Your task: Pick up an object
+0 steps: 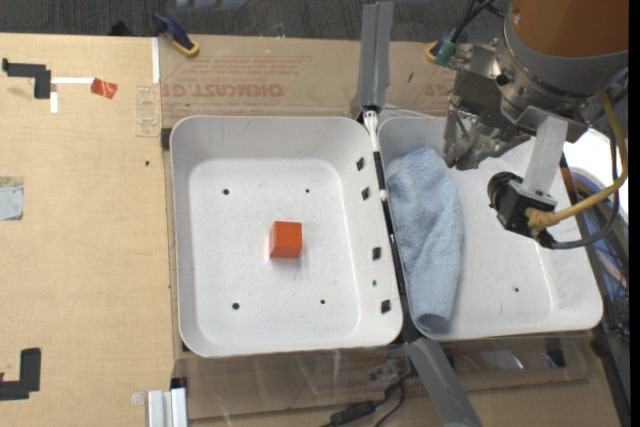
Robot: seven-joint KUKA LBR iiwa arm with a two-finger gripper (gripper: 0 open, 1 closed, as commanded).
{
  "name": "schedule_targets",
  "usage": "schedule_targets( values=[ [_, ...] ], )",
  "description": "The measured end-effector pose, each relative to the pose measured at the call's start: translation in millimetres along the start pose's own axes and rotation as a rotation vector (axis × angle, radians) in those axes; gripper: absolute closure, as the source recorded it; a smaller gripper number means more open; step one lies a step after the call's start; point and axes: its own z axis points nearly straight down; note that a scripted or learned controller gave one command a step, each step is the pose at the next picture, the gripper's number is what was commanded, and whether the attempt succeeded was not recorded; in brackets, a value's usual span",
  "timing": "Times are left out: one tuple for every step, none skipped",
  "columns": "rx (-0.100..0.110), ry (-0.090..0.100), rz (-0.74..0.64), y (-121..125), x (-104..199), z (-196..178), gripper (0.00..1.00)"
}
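One grey arm point(560, 25) reaching in over the right bin point(560, 305), gripper point(468, 153) pointing down beside the blue towel point(428, 235), finger spread unclear, orange block point(286, 240) in the left bin point(200, 215).

The bench point(70, 215) is pale wood on its left part, with brown printed cardboard point(250, 80) laid across the back. Two shallow white bins rest on it side by side, the left bin point(200, 315) touching the right bin point(570, 305). A small blue-and-yellow clamp point(175, 32) sits at the cardboard's rear corner
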Motion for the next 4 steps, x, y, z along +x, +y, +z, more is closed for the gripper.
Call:
schedule_targets(
  values=[
    [-0.002, 0.005, 0.268, -1, -3, -2, 1.00],
    [0.000, 0.006, 0.605, -4, 2, 48, 1.00],
    [-0.001, 0.006, 0.460, 25, -68, 23, 1.00],
    [0.002, 0.006, 0.685, 16, -45, 123, 1.00]
  ],
)
